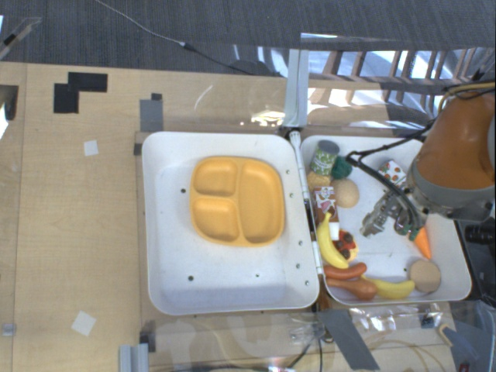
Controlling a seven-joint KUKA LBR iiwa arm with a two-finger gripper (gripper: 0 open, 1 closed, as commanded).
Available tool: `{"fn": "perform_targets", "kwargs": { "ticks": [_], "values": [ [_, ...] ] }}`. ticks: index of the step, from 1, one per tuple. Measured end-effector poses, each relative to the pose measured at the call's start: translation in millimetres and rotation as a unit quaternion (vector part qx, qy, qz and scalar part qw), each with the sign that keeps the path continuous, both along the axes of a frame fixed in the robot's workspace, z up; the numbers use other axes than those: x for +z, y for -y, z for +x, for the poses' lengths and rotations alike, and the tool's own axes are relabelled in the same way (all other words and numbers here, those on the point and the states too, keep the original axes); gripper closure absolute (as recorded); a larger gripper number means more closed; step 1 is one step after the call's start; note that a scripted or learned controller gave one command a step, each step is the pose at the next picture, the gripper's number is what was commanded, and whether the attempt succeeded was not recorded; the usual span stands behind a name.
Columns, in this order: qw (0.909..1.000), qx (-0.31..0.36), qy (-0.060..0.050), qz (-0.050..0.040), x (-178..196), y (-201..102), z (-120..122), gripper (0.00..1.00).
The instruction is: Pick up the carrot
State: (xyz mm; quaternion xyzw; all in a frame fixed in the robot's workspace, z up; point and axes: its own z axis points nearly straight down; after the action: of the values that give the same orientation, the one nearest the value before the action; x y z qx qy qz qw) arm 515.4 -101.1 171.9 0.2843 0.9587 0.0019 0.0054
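Gripper (390, 217) low in the right bin (462, 289), over bare floor; whether the fingers are spread or pressed together cannot be told, and nothing shows between them. Carrot (422, 242) just right of the gripper, tilted, close to the bin's right wall. Egg (424, 275) below the carrot, near the bin's lower right corner. Bananas (332, 242) and sausages (346, 270) crowd the bin's left wall and bottom edge. Left of that bin, the yellow plate (235, 200) sits mid-floor in the left bin (167, 285), open room all round.

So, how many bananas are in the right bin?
2. One banana lies along the right bin's left wall, beside the sausages. The other banana lies at the near edge, beside the egg. More may be hidden under the arm.
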Motion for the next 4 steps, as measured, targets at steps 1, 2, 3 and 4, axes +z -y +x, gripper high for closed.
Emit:
{"fn": "perform_targets", "kwargs": {
  "ticks": [1, 2, 3, 4],
  "values": [
    [0.9991, -0.042, -0.003, -0.0009, -36.8, 56.8, 20.2, 1.0],
    [0.9963, -0.086, 0.002, 0.0013, 36.5, -15.5, 34.8, 1.0],
    [0.9998, 0.017, 0.002, -0.0027, -81.3, 74.8, 17.3, 1.0],
    [0.9997, -0.025, 0.003, 0.0017, 18.2, -41.9, 31.0, 1.0]
  ]
}}
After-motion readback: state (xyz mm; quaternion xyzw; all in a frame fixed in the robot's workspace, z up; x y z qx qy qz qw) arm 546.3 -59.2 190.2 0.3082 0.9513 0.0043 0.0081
